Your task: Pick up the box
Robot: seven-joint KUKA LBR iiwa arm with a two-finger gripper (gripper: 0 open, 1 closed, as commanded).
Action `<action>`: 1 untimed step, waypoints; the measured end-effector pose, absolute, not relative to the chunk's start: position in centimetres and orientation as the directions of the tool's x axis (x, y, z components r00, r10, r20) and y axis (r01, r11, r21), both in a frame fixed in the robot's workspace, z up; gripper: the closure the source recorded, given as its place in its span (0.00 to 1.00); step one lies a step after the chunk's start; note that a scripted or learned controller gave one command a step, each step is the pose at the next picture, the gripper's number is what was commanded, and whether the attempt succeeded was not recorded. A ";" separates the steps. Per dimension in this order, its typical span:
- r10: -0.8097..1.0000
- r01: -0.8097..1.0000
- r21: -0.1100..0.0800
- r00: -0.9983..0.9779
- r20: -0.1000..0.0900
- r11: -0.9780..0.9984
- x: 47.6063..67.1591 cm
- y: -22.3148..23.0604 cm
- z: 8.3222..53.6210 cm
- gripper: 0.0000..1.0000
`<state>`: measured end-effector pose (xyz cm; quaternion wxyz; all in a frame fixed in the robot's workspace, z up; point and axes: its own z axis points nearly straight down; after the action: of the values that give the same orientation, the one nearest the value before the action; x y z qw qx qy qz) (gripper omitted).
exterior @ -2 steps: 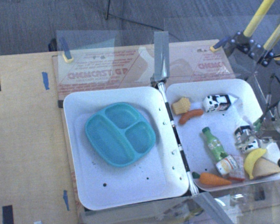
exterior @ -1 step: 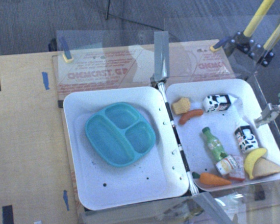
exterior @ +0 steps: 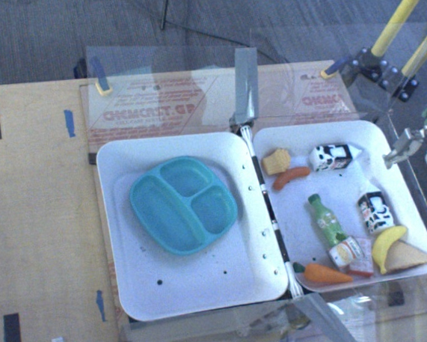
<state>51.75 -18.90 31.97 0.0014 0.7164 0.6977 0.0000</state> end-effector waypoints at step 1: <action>1.000 1.000 -0.001 -0.013 0.000 0.013 48.0 -19.5 22.2 0.00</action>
<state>47.97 -19.49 22.20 -0.0006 0.7025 0.7117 -0.0004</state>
